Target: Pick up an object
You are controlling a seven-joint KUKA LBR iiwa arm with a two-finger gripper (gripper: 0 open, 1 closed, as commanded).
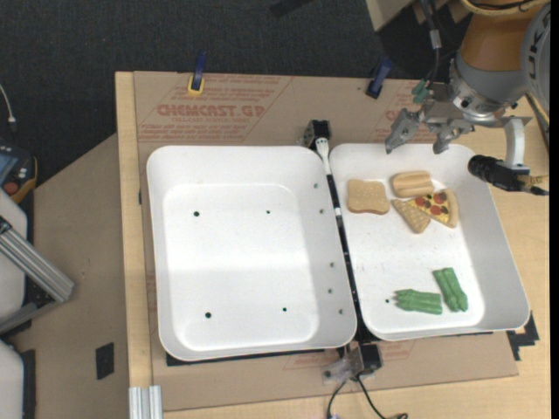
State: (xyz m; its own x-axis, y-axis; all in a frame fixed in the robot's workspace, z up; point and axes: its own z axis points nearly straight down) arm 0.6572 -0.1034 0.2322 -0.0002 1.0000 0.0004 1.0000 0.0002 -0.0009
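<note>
The nearest candidate for picking is the small tan toy bread roll (pixel 411 183), which lies in the far part of the right white plastic bin (pixel 463 251). It sits just beside, perhaps touching, a triangular toy pizza slice with red toppings (pixel 438 204). A tan triangular wedge (pixel 414 216) lies against that slice, and a tan toy slice of toast (pixel 368 196) lies near the roll on the side toward the other bin.

We judge this crowding to be the main hazard. Fingers coming down on the roll could also land on the pizza slice or the wedge, pinch two pieces badly, or shove them aside and close on nothing. The roll's rounded top could also slip out of a shallow pinch.

Two green toy pea pods (pixel 418 301) (pixel 451 288) lie well apart from that cluster, toward the bin's near edge and close to each other. Being low and flat, they may offer little to grip, and the fingertips could scrape the bin floor.

The gripper (pixel 417 145) hovers over the bin's far rim, its two fingers spread apart with nothing between them. We think a straight descent from there risks striking the rim rather than reaching any toy. The left white plastic bin (pixel 236 260) stands alongside, both bins resting on a brown cardboard sheet (pixel 227 112).
</note>
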